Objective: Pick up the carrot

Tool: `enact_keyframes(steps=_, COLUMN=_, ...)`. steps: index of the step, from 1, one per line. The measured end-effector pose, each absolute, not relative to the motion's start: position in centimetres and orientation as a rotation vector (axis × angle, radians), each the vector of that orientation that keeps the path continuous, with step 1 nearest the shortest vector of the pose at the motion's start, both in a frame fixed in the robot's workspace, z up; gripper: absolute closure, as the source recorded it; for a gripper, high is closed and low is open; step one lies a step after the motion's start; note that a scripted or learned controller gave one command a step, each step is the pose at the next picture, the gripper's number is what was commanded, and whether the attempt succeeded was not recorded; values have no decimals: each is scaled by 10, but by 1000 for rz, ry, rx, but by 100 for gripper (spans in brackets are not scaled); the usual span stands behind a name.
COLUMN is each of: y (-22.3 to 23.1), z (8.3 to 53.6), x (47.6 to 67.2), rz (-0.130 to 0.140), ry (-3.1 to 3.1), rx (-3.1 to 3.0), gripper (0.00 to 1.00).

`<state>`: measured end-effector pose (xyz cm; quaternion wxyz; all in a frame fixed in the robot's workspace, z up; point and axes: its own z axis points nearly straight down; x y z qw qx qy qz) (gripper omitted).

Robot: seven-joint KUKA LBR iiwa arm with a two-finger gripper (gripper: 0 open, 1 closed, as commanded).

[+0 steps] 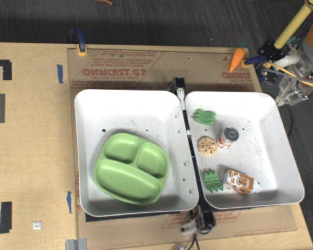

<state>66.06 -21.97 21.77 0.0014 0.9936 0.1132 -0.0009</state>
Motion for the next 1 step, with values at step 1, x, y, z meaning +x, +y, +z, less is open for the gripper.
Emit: enact_keyframes(steps=1, y=-219, z=228, x=661, rz=-2, ry=359, rx=3117, gripper=100)
